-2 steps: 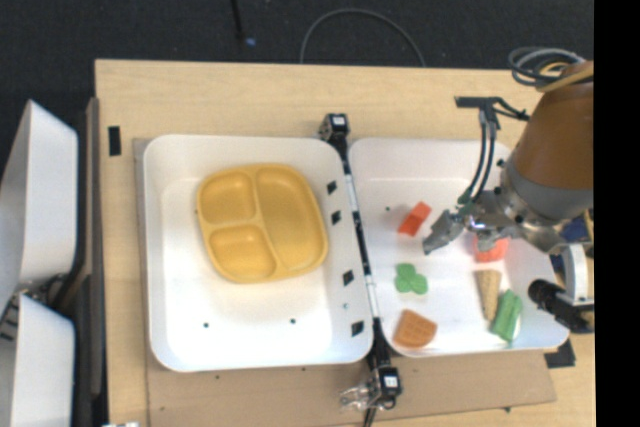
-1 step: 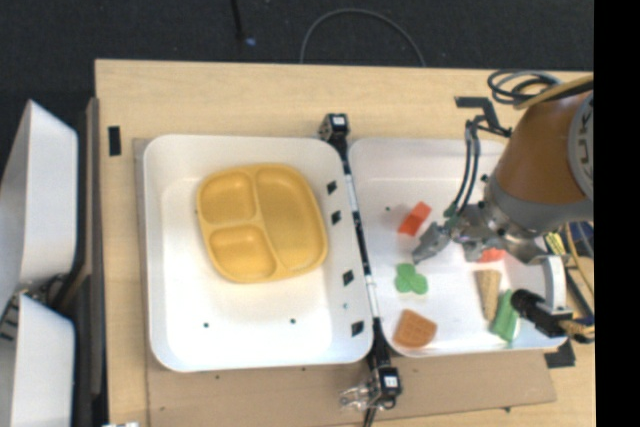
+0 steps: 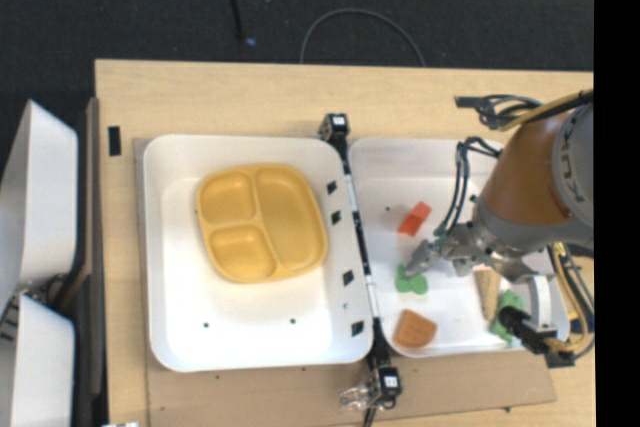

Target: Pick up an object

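Observation:
In the right bin (image 3: 400,160), several small objects lie on the white floor: an orange-red block (image 3: 414,218), a green piece (image 3: 410,283), a brown bread-like wedge (image 3: 414,330), a beige stick (image 3: 487,293) and another green piece (image 3: 511,304). My gripper (image 3: 424,261) hangs low over the middle of this bin. It is just above and right of the first green piece and below the orange-red block. The arm's grey and orange wrist (image 3: 530,185) covers the bin's right side.
The left bin (image 3: 170,315) holds a yellow three-compartment plate (image 3: 262,220). A black-clipped divider (image 3: 350,235) runs between the two bins. Cables (image 3: 470,175) trail beside the wrist. The wooden bench (image 3: 200,95) surrounds both bins.

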